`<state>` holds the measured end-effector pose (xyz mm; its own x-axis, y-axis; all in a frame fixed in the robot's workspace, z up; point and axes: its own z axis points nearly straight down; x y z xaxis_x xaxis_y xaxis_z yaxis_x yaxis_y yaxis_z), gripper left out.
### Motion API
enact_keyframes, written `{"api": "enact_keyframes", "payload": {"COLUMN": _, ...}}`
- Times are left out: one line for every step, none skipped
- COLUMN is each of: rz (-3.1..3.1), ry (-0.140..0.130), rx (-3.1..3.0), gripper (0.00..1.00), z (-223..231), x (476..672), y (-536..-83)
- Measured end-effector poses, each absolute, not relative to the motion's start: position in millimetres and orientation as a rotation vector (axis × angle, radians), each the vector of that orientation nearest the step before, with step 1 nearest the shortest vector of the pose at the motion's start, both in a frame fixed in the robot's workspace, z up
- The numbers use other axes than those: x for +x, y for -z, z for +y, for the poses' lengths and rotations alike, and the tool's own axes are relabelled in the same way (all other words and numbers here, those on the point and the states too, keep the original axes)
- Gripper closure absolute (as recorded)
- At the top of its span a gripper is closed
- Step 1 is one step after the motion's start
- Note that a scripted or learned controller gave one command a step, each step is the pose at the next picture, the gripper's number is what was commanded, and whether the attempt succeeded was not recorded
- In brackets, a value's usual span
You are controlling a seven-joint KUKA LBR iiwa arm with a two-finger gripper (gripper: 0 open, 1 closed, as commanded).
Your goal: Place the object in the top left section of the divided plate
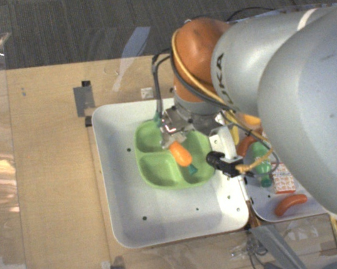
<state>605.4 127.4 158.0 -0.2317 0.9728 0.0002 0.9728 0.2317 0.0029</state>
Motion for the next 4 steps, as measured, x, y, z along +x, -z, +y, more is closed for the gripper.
{"api": "enact_keyframes", "payload": {"rz": 2.463, "ry": -0.005, "rx": 1.946, "gripper": 0.0, "z": 127, "x": 605.6, "y": -158}}
{"api": "enact_keyframes", "payload": {"rz": 2.663, "ry": -0.01, "rx": 1.656, "gripper": 0.0, "z": 138, "x": 548.8, "y": -259}}
{"api": "enact_keyframes", "payload": {"rz": 2.681, "ry": -0.005, "rx": 1.631, "gripper": 0.0, "z": 147, "x": 663.0, "y": -112}}
{"api": "enact_keyframes", "payload": {"rz": 2.708, "ry": -0.009, "rx": 1.579, "gripper": 0.0, "z": 137, "x": 669.2, "y": -341}}
